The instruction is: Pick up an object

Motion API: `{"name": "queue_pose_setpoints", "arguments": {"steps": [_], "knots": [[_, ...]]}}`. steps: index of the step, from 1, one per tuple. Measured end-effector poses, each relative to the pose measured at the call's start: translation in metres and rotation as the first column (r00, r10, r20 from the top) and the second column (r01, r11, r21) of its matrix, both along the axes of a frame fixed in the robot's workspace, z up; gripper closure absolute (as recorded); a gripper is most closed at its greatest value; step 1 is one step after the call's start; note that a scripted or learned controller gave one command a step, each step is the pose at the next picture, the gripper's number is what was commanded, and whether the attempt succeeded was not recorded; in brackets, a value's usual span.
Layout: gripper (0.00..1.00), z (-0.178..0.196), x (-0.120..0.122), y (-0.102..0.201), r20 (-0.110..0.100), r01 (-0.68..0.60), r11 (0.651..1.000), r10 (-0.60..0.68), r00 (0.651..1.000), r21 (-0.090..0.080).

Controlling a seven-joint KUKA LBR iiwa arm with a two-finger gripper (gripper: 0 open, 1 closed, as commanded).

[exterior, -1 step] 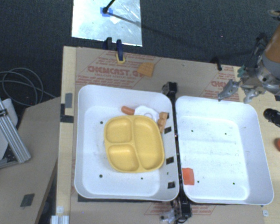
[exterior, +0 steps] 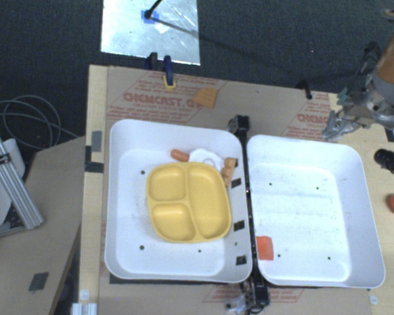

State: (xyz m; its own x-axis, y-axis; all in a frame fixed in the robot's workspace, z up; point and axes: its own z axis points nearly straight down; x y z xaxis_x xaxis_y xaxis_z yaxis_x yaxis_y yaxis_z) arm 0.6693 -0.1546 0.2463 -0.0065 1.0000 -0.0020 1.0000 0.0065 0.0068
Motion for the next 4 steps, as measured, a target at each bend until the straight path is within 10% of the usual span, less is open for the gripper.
{"name": "queue_pose_setpoints", "arguments": {"steps": [1, 2, 3, 4], "knots": [[1.0, 0.015, -0.039, 0.104, -0.006, -0.006, 1.0, 0.006, 1.0, 0.005], [1.0, -0.058, -0.038, 0.021, -0.007, 0.009, 1.0, -0.009, 1.0, 0.001], [0.0, -0.055, -0.037, 0.024, -0.005, 0.004, 1.0, -0.004, 1.0, 0.001], [0.0, -0.124, -0.165, 0.031, -0.022, 0.01, 1.0, -0.01, 1.0, 0.006]]}}
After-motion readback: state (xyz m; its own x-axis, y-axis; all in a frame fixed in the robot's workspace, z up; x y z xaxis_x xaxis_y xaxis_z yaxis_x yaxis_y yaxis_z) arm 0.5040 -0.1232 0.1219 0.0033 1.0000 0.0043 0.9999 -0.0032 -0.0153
